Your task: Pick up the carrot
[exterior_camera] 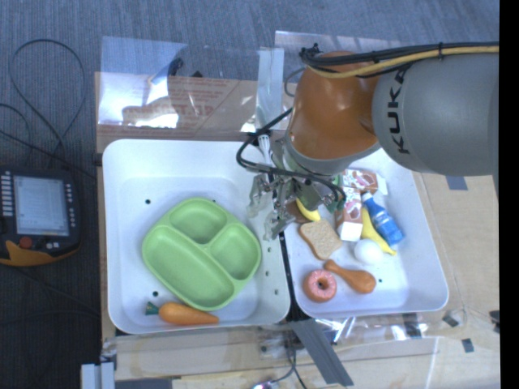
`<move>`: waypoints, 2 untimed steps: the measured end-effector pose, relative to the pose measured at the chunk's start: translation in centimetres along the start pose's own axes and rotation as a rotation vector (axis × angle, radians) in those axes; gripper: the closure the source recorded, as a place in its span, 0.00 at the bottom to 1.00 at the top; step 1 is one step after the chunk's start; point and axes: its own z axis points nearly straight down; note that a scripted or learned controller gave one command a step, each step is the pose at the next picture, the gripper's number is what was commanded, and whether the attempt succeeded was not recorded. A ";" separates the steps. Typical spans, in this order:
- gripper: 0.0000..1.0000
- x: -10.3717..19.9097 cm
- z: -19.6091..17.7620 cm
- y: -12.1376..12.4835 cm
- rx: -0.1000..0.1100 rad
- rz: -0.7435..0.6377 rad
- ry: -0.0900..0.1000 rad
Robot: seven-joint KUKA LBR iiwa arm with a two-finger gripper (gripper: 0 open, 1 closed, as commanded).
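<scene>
The carrot point(187, 314), orange with a small green top at its left end, lies along the front edge of the left bin point(122, 217), just below the green divided plate point(203, 252). My gripper point(276, 205) hangs over the ridge between the two bins, well above and to the right of the carrot. Its metal fingers point down beneath the orange wrist band point(328, 116), and nothing shows between them.
The right bin point(426, 290) holds a banana point(375, 229), a blue bottle point(383, 221), a bread slice point(320, 237), a white egg point(366, 251), a pink donut point(321, 285), a drumstick point(353, 276) and a small carton point(351, 211). A teach pendant point(36, 217) lies left of the bench.
</scene>
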 end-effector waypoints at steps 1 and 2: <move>1.00 2.9 -10.3 -4.6 0.008 -0.291 -0.010; 1.00 -1.8 -23.0 -8.7 0.011 -0.345 -0.016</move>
